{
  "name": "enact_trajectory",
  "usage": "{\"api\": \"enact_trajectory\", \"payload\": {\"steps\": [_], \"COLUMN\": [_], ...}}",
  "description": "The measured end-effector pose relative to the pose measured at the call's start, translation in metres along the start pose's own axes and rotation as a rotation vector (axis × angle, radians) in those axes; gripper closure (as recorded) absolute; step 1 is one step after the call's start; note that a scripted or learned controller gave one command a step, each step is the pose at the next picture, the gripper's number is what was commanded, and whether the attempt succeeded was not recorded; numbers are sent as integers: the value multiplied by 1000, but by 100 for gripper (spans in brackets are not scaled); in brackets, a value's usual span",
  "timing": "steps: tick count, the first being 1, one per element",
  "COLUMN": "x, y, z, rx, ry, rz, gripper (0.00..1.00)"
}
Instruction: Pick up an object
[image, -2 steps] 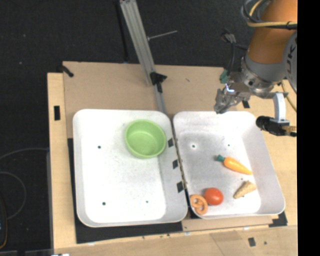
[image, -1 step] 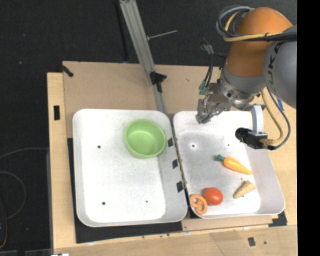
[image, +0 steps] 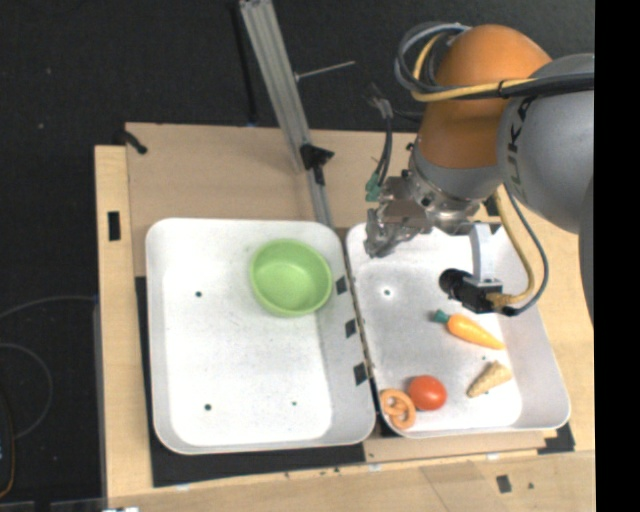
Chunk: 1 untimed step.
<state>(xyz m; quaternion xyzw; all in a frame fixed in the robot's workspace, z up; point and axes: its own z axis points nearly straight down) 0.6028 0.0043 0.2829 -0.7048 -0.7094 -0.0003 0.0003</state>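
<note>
Reaching in from the right side, my arm (image: 520, 110) hangs above the upper part of the right bin (image: 540, 400), and my gripper (image: 385, 235) is low over the upper left corner of that bin, close to the edge that it shares with the left bin (image: 170, 330). About my fingers I cannot tell if they are spread or closed, because from this high camera they are a dark and blurred shape, and I see no object between them. The objects I can pick are lying lower in the right bin, apart from my gripper: an orange carrot (image: 472, 329) with a green end lies near the middle right, a small beige cone-shaped piece (image: 488, 379) is just under it, a red tomato (image: 428, 392) sits near the bottom edge, and an orange pretzel-like ring (image: 397, 409) touches the tomato on its left side, in the bottom left corner. A green bowl (image: 290, 278) stands upright in the upper right part of the left bin. A grey metal pole (image: 285, 100) rises at a slant behind both bins.
</note>
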Motion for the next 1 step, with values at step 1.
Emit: {"api": "enact_trajectory", "payload": {"steps": [1], "x": [51], "y": [-23], "z": [18], "rx": [1], "ry": [0], "rz": [0], "gripper": [100]}}
